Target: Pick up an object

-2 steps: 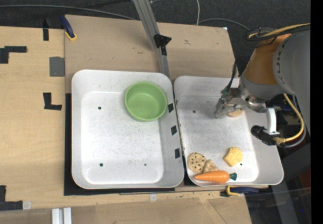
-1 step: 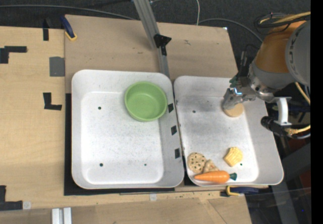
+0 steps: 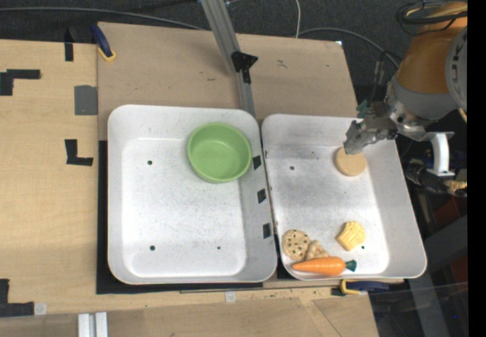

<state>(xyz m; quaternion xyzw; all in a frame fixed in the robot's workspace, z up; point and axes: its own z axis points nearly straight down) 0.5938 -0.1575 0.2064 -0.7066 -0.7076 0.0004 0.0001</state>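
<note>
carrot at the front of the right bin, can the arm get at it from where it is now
Probably yes. The carrot lies uncovered along the bin's front wall, with a cookie close behind it. The gripper is above the tan disc, farther back in the same bin.

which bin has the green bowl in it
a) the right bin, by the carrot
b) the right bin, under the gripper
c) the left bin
c: the green bowl sits in the upper right part of the left bin, while the carrot lies in the right bin.

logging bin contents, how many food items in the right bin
4: a tan disc near the far right side under the gripper; cheese, cookie and carrot at the near edge.
</note>
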